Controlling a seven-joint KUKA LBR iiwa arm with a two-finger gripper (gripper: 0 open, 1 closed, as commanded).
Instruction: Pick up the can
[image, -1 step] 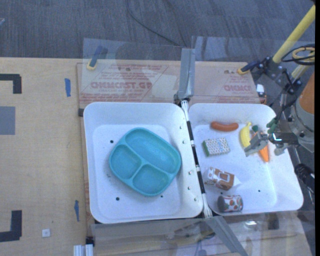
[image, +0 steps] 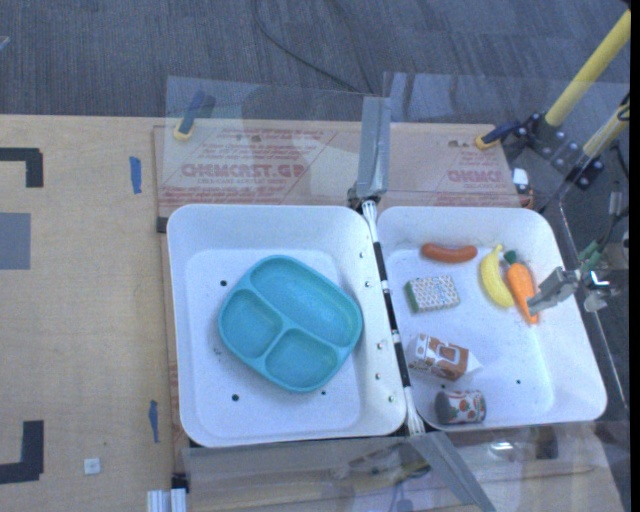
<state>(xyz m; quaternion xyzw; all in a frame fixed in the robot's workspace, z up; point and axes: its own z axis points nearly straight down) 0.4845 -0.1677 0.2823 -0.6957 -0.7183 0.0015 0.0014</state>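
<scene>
— What carries everything here?

— A pale wooden surface (image: 80, 330), marked with black corner shapes and short blue tape strips on its left part.

— And directly on it?

— Two shallow white bins, touching side by side. The left bin (image: 190, 240) sits near the middle, the right bin (image: 570, 380) beside it. At their far side lies a clear sheet with red lettering (image: 245, 170), with a yellow clamp (image: 186, 128) at its far left corner.
</scene>
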